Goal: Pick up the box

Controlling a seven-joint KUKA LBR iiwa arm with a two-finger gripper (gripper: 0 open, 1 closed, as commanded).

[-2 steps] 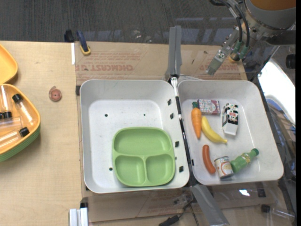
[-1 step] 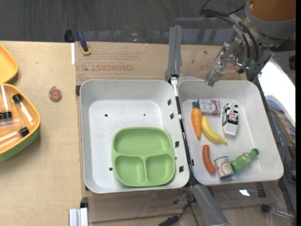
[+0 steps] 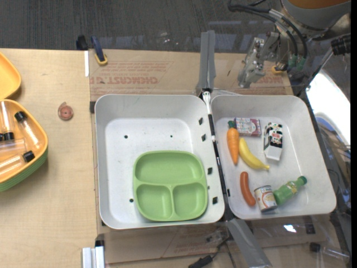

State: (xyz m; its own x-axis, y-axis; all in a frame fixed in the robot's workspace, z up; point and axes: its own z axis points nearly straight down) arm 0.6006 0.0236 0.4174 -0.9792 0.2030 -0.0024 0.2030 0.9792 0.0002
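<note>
The box (image 3: 247,127), a small pink carton, lies flat near the top of the right bin (image 3: 312,128), its long axis running left to right in the frame. The end effector (image 3: 252,71) hangs above the cardboard beyond the bin's upper rim, in the upper right of the frame, so the box lies almost straight below it in the picture, toward the bottom edge. Whether it is wide or narrow I cannot tell; nothing is seen in its grip. Close company surrounds the box: a carrot (image 3: 233,143) just to its left, a banana (image 3: 251,154) just below it, and a black-and-white carton (image 3: 273,140) close on its right. Lower in the bin sit a sausage (image 3: 246,188), a can (image 3: 265,198) and a green bottle (image 3: 290,190). The carrot and banana likely crowd any grasp. A green divided plate (image 3: 169,185) rests in the left bin (image 3: 111,149).
</note>
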